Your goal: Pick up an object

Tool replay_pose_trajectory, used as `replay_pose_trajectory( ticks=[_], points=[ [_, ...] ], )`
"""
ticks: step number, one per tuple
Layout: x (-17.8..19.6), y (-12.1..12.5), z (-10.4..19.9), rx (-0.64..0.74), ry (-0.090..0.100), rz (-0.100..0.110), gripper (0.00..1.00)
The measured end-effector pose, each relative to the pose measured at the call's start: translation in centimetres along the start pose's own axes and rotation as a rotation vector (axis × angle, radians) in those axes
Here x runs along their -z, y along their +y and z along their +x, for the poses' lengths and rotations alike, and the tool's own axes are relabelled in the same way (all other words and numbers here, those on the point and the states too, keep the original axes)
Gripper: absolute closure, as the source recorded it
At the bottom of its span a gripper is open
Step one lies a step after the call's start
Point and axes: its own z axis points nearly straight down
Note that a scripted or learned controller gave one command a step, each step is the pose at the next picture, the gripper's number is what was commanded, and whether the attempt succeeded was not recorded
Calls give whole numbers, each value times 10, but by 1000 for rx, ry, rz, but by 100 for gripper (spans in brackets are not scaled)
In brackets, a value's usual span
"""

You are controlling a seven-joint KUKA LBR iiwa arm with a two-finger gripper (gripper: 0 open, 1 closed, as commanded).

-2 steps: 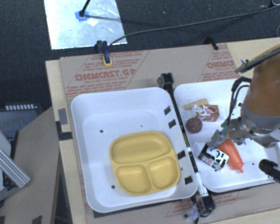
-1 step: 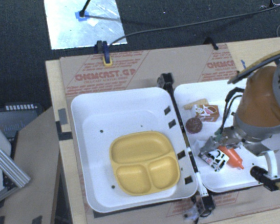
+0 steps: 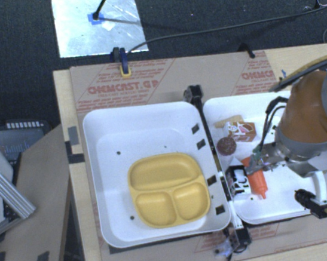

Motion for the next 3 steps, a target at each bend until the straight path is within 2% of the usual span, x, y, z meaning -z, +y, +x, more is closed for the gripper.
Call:
replay_pose_trajectory(
  ticks=[1, 2, 3],
  points=[
    [62, -1, -5, 2, 1, 24, 100],
    [99, 2, -5, 2, 2, 25, 100],
    [102, 32, 52, 8, 4, 26, 100]
  ],
)
